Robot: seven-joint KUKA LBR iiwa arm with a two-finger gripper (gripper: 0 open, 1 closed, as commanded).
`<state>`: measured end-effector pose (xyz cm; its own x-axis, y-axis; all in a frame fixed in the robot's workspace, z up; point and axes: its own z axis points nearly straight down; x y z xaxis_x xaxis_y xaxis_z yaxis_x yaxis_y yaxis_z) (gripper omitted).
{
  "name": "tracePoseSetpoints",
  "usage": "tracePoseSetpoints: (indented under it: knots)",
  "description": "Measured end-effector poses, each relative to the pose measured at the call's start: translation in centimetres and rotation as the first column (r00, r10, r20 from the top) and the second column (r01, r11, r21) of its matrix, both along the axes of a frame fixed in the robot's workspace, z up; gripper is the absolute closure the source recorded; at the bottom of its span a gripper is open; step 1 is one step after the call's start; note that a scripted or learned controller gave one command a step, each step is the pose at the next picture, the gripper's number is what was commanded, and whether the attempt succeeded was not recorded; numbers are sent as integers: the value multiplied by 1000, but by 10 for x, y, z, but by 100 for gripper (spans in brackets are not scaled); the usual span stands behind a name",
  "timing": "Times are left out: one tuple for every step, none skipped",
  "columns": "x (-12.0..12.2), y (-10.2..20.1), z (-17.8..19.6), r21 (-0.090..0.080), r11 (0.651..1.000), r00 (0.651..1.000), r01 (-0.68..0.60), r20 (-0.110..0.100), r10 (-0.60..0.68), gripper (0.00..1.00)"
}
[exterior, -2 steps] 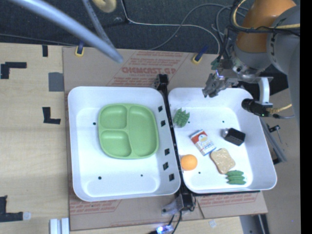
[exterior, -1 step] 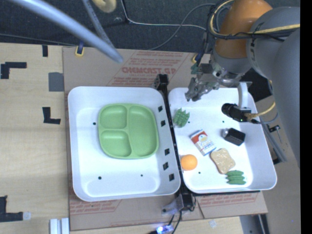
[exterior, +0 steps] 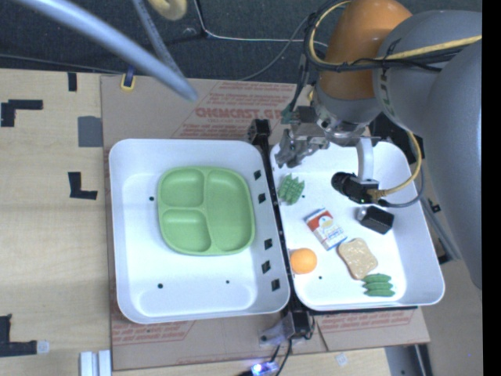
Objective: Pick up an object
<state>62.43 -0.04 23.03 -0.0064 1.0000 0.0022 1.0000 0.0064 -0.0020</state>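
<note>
My gripper (exterior: 288, 157) hangs over the far left corner of the right bin (exterior: 415, 210), just above and behind a small green leafy toy (exterior: 291, 188). Nothing shows between its fingers. Further toward the front of that bin lie a small red and white carton (exterior: 325, 229), an orange ball (exterior: 303, 261), a tan slice of bread (exterior: 358, 258) and a green pea pod (exterior: 379, 286). The grey arm with its orange band (exterior: 364, 45) reaches in from the upper right.
The left bin (exterior: 129, 210) holds a green divided plate (exterior: 207, 210). Black cable parts (exterior: 362, 190) of the arm hang over the right bin's middle. A row of black clips (exterior: 267, 233) lines the seam between the bins. A grey pole (exterior: 94, 34) crosses the upper left.
</note>
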Motion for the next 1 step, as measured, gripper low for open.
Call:
tracePoseSetpoints:
  knots:
    - [-20, 56, -3, -1, 1000, 1000, 0, -1, 0, 100]
